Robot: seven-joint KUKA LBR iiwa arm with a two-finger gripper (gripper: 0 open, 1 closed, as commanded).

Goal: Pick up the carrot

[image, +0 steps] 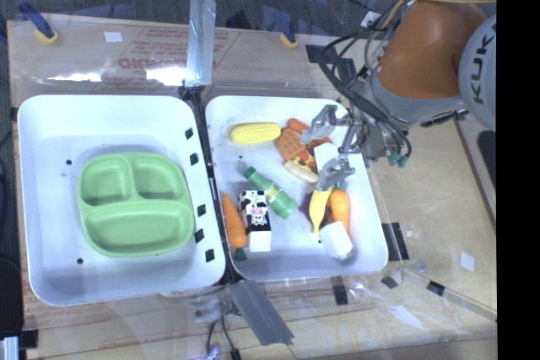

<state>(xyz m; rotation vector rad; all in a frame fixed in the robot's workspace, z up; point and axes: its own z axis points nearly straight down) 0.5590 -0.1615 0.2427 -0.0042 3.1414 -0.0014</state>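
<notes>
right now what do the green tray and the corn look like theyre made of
Green tray: likely molded plastic, matte to satin, judging by its even pale green and rounded compartment ridges. Corn: probably toy plastic, slightly glossy, with uniform yellow colour and a soft highlight. Neither is certain from this view.

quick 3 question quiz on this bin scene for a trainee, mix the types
1. True or false: the green divided plate lies in the same bin as the corn cob.
2. Which is nearest the gripper? A) the green bottle B) the waffle C) the cow-print carton
3. Against which wall of the right bin does the carrot lie?

Key: 1 false. 2 B. 3 the left wall, beside the divider between the bins.
</notes>
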